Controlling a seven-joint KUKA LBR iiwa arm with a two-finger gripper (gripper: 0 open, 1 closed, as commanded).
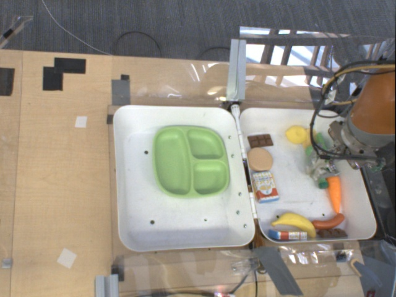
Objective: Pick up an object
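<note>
We look down on a pale wooden tabletop with dark carpet beyond its far edge and a few black patches near its far left corner. Two shallow white bins sit side by side on it. The left bin holds a green divided plate, lying flat near the bin's middle.

The right bin carries the loose objects. Along its left wall, from far to near, lie a brown chocolate bar, a round tan cookie touching it, and a small red-and-white carton just below that. At the near wall a banana curves above a marker-like tube, with a red sausage just to their right and something dark beneath it that we cannot make out. A yellow lemon rests toward the far side, and an orange carrot lies lengthwise by the right wall.

The arm reaches in from the right, its orange band over the bin's far right corner. The tool hangs low between the lemon and the carrot, just above the carrot's top end; there seems to be something greenish by it, but we cannot tell how far the tool is open or whether it has hold of anything.
</note>
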